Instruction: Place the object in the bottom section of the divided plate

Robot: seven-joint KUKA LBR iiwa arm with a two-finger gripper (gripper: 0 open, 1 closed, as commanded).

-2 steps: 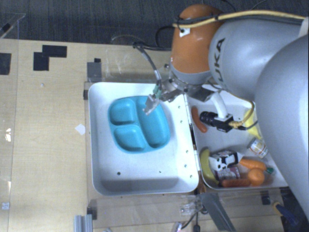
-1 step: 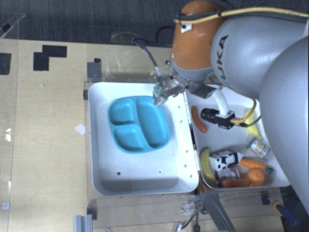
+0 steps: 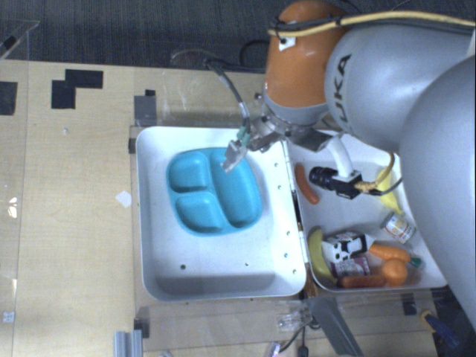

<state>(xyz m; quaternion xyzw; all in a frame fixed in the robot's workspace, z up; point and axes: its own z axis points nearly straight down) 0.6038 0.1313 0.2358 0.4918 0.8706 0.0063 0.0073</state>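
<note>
From the camera view, your gripper hangs over the blue divided plate at its one o'clock edge; I cannot tell its grip or the object's whereabouts. Aim squarely over the bottom section.

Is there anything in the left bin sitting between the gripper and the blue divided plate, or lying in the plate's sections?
Nothing visible. The gripper hangs over the top right part of the blue plate, and its three sections look bare. The left bin holds only the plate; the sausage, banana and carrot lie in the right bin.
</note>
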